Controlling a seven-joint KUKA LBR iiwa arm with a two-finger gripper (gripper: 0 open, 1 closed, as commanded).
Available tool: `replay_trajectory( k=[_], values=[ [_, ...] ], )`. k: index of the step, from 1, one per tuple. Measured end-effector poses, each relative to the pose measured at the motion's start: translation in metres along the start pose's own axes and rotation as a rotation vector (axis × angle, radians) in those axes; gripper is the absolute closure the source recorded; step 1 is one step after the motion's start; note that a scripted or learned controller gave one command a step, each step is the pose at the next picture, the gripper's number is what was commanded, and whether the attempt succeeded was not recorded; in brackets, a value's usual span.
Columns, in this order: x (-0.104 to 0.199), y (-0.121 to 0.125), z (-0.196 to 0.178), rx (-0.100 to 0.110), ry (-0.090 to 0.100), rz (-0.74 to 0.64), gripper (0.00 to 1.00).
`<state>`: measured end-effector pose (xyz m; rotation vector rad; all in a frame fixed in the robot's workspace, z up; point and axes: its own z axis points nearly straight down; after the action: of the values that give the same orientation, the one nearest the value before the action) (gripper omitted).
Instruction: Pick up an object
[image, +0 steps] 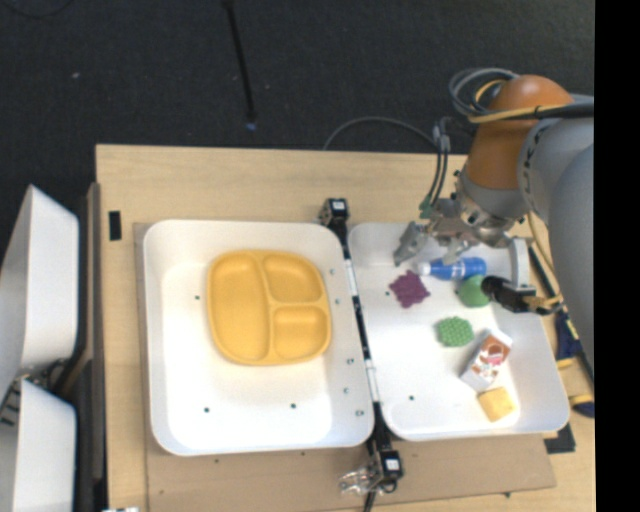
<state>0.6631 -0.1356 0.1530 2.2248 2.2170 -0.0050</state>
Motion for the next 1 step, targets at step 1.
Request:
replay_trajectory(
  k=[1],
  values=[
    [-0.0013,0.0000,0.0515,0.000,0.000,0.002,0.00]
  ],
)
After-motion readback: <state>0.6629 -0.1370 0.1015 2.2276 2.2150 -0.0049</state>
